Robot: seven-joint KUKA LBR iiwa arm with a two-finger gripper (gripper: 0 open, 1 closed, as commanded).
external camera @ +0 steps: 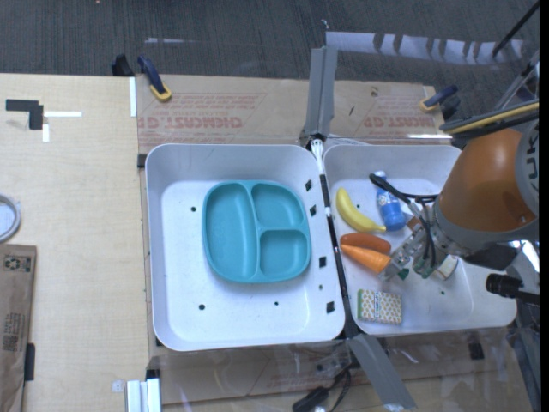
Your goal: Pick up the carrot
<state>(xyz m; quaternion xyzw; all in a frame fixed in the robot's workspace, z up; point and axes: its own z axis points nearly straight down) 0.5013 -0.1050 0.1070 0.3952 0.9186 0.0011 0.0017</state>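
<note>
Two white bins sit side by side on the desk, and the carrot (pixel 366 253) lies in the right bin (pixel 480 316), close to its left wall, flat on the floor of the bin with its length going from upper left to lower right. A yellow banana (pixel 354 213) lies just above it, and a blue bottle (pixel 390 209) is beside the banana. A small green patterned packet (pixel 380 306) rests below the carrot, apart from it. The left bin (pixel 176 256) carries a teal divided plate (pixel 256 231), which has no part in this task. The arm reaches in from the right, and its end effector (pixel 410 260) is low in the right bin, just beside the right end of the carrot, perhaps touching it. Whether the end effector is open or closed cannot be told, because this part is small and mixed with cables and glare. The carrot does not look lifted; it seems to rest on the bin floor. So, as a judgement, the approach is nearly done, but the grasp is not confirmed and the lifting is all left to do.
</note>
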